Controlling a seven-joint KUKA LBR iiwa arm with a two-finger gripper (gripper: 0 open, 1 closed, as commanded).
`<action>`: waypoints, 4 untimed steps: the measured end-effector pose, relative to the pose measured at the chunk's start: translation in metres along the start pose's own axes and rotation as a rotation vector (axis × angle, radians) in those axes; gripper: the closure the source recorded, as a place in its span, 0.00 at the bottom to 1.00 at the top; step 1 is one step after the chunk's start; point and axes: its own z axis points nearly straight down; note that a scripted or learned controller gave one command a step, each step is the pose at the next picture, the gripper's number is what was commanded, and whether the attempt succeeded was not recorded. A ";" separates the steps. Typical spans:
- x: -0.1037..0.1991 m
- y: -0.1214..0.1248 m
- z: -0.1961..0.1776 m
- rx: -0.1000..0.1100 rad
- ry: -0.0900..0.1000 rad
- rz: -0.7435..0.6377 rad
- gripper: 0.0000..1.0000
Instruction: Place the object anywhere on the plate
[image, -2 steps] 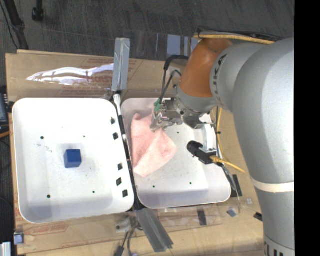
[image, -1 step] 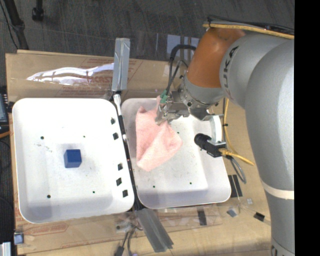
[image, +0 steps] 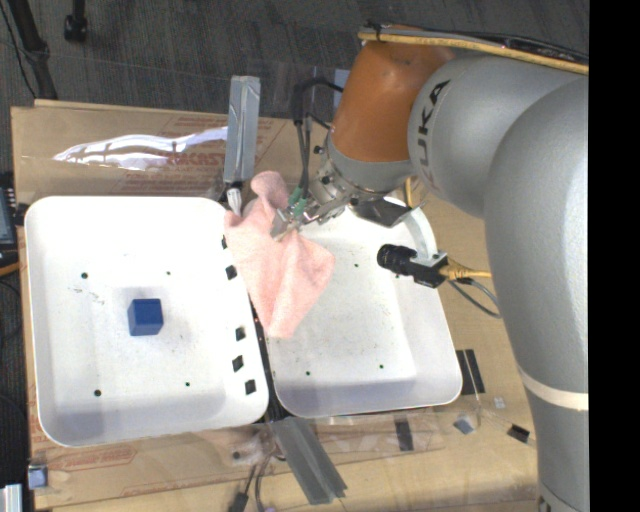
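Pink cloth pinched over the right bin

We see the gripper (image: 296, 218) closed on the pink cloth (image: 285, 268), which drapes across the right bin (image: 400, 350)'s left rim; a blue cube (image: 146, 316) sits left of it.

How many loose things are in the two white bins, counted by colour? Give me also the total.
Blue: 1, the small cube in the left bin.
Pink: 1, the cloth lying over the inner edge of the right bin, under the gripper.
Total: 2
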 end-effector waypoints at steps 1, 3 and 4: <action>0.049 0.024 0.007 0.001 0.001 -0.405 1.00; 0.128 0.090 0.007 -0.004 -0.004 -1.134 1.00; 0.128 0.090 0.007 -0.004 -0.005 -1.133 0.00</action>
